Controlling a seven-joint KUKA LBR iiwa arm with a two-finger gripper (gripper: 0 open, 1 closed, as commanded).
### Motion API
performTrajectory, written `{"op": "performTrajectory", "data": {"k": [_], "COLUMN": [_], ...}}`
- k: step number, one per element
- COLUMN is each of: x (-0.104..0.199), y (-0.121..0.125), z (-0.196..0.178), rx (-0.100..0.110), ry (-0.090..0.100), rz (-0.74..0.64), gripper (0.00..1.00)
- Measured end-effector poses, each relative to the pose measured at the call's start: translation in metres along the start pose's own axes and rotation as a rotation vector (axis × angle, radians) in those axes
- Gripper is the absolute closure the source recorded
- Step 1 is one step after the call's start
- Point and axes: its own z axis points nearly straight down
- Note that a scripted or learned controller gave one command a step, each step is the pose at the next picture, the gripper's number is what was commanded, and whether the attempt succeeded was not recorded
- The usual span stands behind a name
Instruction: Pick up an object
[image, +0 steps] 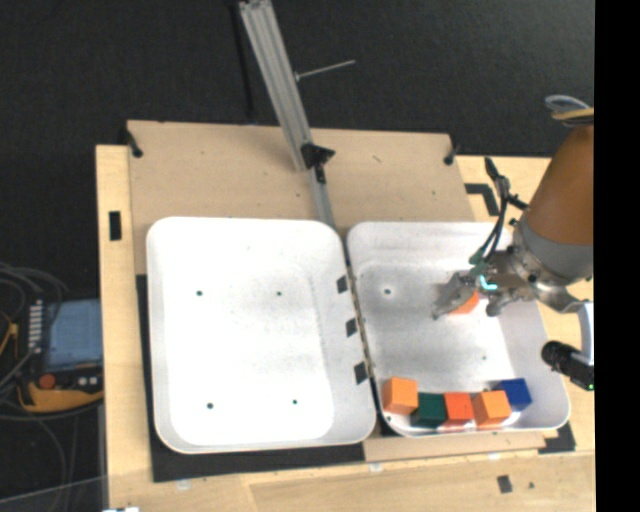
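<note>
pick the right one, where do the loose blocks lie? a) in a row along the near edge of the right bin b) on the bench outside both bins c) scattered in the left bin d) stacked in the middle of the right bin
a: the orange blocks, green block and blue block line the right bin's near edge.

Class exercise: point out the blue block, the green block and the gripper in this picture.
blue block (515, 391): camera view, its top face.
green block (431, 407): camera view, its top face.
gripper (455, 299): camera view, midway between its fingertips, over the right bin.
</note>
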Motion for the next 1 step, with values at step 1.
{"op": "performTrajectory", "data": {"k": [1], "x": [-0.0003], "y": [0.0009], "z": [-0.0022], "rx": [-0.006], "ry": [-0.001], "rz": [0.003], "gripper": [0.00]}}
